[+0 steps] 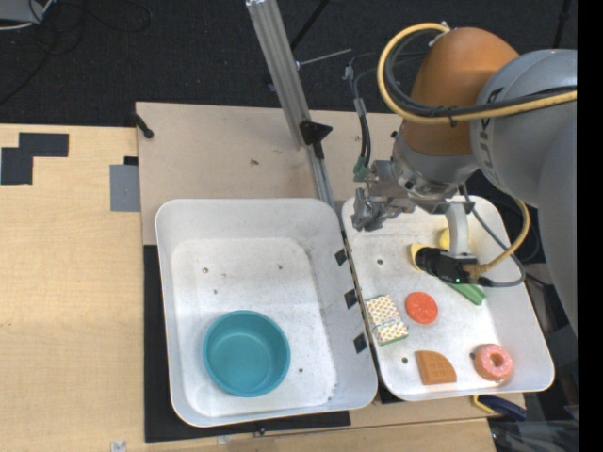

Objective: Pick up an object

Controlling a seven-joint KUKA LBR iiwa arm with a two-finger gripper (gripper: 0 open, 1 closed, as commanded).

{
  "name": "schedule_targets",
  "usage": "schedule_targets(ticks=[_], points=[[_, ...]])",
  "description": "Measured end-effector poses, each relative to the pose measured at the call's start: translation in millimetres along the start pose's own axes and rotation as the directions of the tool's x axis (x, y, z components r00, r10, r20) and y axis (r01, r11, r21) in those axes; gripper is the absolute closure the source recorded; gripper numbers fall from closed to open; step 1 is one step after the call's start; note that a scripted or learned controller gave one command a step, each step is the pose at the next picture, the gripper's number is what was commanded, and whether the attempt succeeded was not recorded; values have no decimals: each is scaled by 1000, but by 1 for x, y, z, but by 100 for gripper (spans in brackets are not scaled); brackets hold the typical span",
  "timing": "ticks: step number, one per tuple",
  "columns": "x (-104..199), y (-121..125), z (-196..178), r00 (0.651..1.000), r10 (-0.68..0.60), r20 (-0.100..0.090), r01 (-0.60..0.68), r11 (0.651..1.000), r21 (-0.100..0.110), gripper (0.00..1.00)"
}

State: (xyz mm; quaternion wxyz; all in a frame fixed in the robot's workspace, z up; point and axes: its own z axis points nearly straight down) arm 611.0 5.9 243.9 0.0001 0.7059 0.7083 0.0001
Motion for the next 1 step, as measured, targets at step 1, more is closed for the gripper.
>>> schedule_targets(ticks=[1], points=[[47,15,15,1000,0,-1,0,1000,2,100]])
